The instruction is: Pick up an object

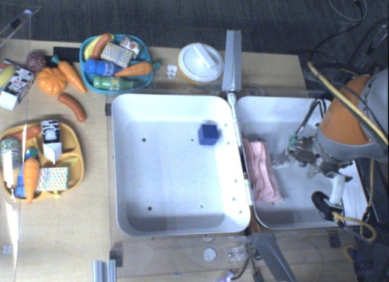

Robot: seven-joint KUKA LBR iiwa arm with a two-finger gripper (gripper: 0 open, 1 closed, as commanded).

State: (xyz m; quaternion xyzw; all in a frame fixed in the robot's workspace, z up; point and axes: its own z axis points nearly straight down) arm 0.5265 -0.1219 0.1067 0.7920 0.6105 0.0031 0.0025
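Observation:
A small blue cube lies in the left white bin, towards its upper right. A pink folded cloth stretches along the left wall of the right white bin. My gripper hangs low over the middle of the right bin, just right of the cloth and apart from it. The grey arm with its orange band reaches in from the right. I see nothing held in the gripper.
On the bench to the left stand a blue bowl and a yellow plate of toy food, with loose toy vegetables nearby. A white lidded container sits behind the bins. Cables hang at the right.

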